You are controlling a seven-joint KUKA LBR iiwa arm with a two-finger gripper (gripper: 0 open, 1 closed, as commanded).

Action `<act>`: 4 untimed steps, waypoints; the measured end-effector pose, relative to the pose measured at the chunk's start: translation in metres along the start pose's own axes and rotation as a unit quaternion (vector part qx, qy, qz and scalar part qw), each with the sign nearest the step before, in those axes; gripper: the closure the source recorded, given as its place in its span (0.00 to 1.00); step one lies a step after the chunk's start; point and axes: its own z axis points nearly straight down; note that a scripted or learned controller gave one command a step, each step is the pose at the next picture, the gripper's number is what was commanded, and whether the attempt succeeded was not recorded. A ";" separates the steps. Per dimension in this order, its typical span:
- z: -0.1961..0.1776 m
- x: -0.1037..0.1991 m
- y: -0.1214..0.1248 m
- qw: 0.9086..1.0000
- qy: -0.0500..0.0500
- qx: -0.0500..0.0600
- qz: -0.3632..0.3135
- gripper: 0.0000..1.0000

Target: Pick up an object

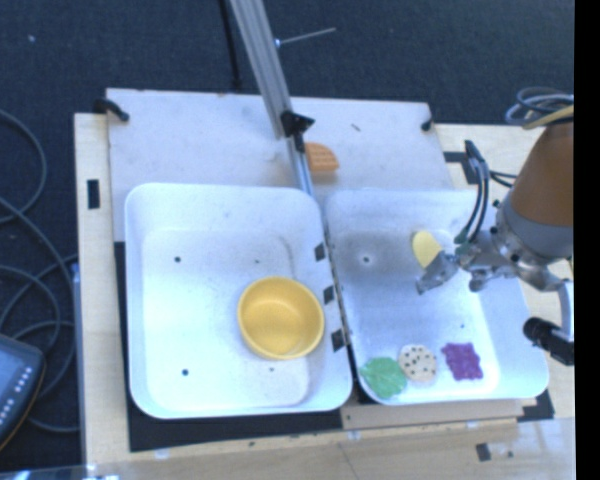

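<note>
Several candidate objects lie in the right bin [500,363]. Nearest the gripper [442,268] is a small yellow piece [425,246], resting on the bin floor toward the far side, just beside the fingertips and partly overlapped by them. Whether the piece sits between the fingers cannot be determined; the jaw opening is likewise not readable from this angle. Along the near wall of the same bin, three small items form a row: a green piece [383,375] at the left, a pale speckled round piece [417,363] in the middle, and a purple piece [463,360] at the right, all well apart from the gripper. The arm [540,193] enters over the right wall of this bin. The left bin [180,268] holds a yellow bowl [280,317], upright, toward its near right quarter. An orange object [321,159] lies on the white board [200,138] behind the bins, beside a slanted metal rail [265,58].
</note>
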 end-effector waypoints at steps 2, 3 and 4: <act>0.048 -0.003 -0.010 1.000 -0.001 0.003 0.002 0.00; 0.103 -0.001 -0.021 1.000 0.000 0.004 0.002 0.00; 0.109 -0.002 -0.020 1.000 -0.001 0.001 0.003 0.00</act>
